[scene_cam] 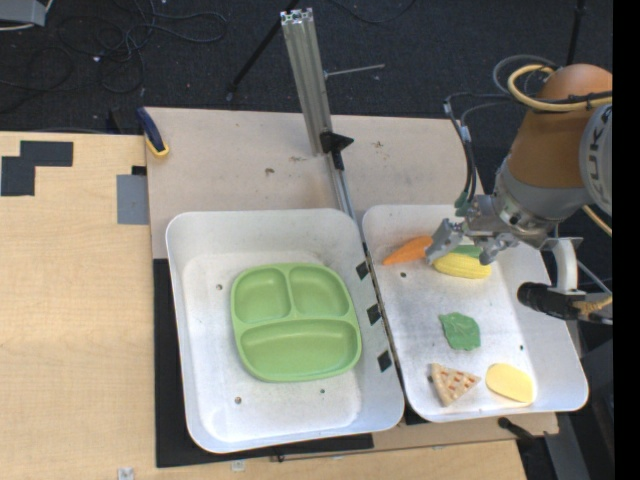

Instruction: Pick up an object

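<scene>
The yellow corn cob lies at the far end of the right bin, directly under the gripper, whose fingers stand apart astride it. It looks like light, stiff, smooth plastic, likely best pinched across its middle. The orange carrot lies just beside it.

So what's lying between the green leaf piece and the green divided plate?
In the camera view, only bare bin floor and the two bins' meeting rims lie between the leaf piece and the plate.

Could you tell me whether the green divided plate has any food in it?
Empty: the green divided plate shows bare compartments in the left bin.
</scene>
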